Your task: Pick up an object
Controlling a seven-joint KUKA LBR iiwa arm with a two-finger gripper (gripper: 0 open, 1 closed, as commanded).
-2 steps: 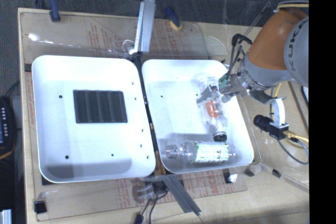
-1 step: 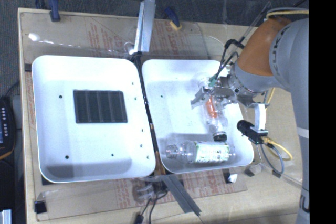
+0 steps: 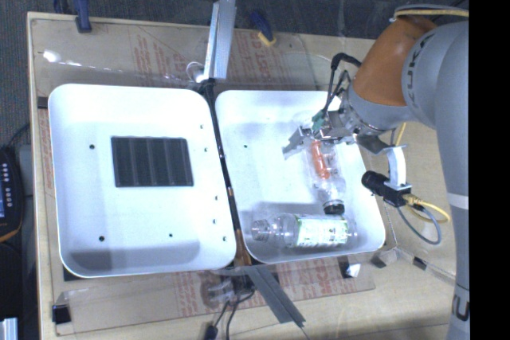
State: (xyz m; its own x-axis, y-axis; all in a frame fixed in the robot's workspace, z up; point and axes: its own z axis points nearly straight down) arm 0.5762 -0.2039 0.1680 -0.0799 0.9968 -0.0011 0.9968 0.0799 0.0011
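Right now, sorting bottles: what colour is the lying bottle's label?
Green and white on the clear plastic bottle, camera view.

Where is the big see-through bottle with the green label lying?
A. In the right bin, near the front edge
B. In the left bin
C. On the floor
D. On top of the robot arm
A. The bottle with the green label lies on its side in the right bin, along that bin's front wall.

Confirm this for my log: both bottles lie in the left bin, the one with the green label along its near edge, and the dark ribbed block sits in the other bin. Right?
Not quite. The camera view shows both bottles in the right bin: the green-label bottle along its near edge, the small clear bottle further up. The dark ribbed block sits in the other bin, the left one.
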